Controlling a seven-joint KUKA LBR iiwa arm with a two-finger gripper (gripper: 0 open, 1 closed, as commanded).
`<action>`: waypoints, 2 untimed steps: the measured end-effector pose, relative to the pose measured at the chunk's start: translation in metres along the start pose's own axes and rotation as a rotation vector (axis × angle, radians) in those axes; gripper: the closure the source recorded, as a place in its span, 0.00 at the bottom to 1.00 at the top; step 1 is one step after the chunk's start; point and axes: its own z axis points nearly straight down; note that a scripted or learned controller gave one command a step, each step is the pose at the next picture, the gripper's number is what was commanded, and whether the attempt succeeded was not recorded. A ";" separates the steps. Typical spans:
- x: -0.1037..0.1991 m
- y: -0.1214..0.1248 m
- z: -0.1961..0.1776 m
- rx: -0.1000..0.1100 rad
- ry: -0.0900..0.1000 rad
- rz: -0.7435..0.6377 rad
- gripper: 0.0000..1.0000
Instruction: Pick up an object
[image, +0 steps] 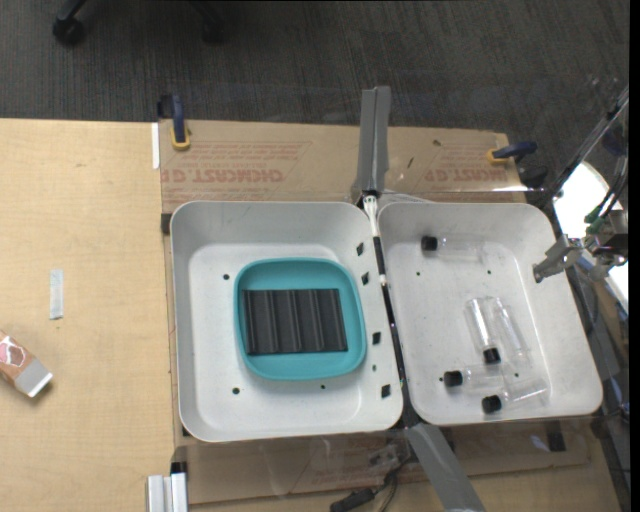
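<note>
- Plywood bench (80, 220) bears two white bins.
- Left bin (200, 300) holds a teal tray (297, 320).
- Right bin (540, 300) holds clear black-capped tubes (495, 330).
- Gripper state: cannot tell.

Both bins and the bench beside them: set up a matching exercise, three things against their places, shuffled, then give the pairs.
Things:
1. teal tray
2. clear tubes with black caps
3. small packet

Places:
A. on the tan bench, at the view's left edge
B. in the left bin
C. in the right bin

Pairs: 1-B, 2-C, 3-A
</note>
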 end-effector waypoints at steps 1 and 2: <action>0.023 -0.011 0.152 0.000 0.001 -0.108 0.00; 0.050 0.002 0.188 -0.001 0.001 -0.154 0.00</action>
